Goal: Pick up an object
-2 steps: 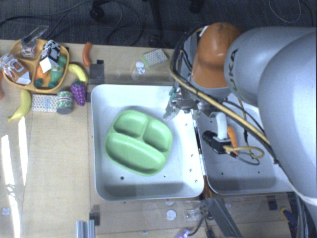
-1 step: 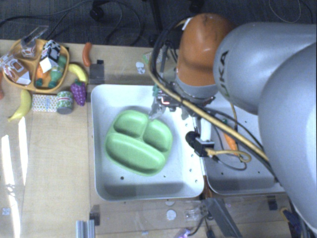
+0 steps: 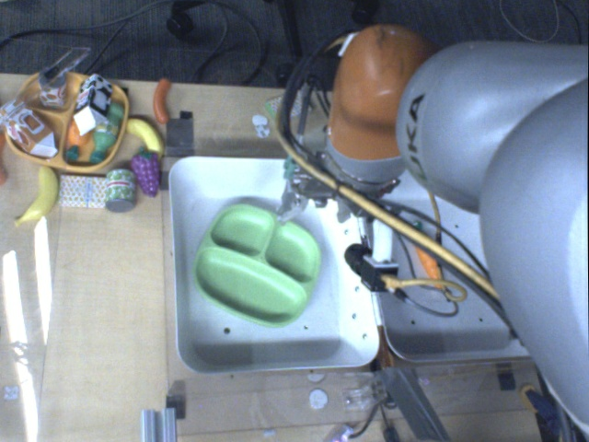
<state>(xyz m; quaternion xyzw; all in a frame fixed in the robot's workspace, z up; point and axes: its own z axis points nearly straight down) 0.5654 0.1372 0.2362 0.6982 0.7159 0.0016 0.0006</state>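
Wooden desk (image 3: 101, 320) carrying two white bins; dark carpet w/ cables beyond. Left bin (image 3: 184, 339) has a green divided plate (image 3: 258, 263), three compartments, sitting mid-bin. Grey arm (image 3: 497, 155) w/ orange band (image 3: 373, 72) swallows the right side, covering most of the right bin (image 3: 451, 339); an orange object (image 3: 428, 263) peeks out there, too hidden to name. Jaws (image 3: 293, 201) sit just at the plate's far edge, partly under the wrist — spread or pinched, can't tell. Far left: basket (image 3: 64, 122) of toy food, banana (image 3: 41, 196), grapes (image 3: 147, 173).
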